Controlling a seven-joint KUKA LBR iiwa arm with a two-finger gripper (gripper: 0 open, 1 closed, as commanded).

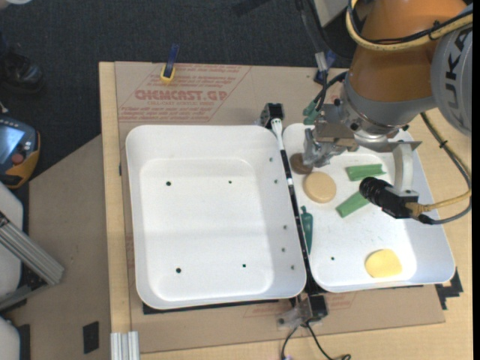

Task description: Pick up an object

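My gripper (313, 154) hangs low over the far left part of the right bin (444, 255), under the orange wrist. Just below it lies a tan round disc (320, 187). A brown disc (299, 163) peeks out at the gripper's left side, partly hidden by it. Two green blocks lie close by: one (365, 171) to the gripper's right, one (350, 205) slanted beside the tan disc. A yellow rounded piece (383, 262) rests near the bin's front right. I see nothing held by the gripper.
The left bin (136, 142) sits beside the right one, sharing a dark divider (291, 190) with a small green clip (306, 227) on it. A black cylinder with a cable (386, 197) hangs off the arm over the right bin.
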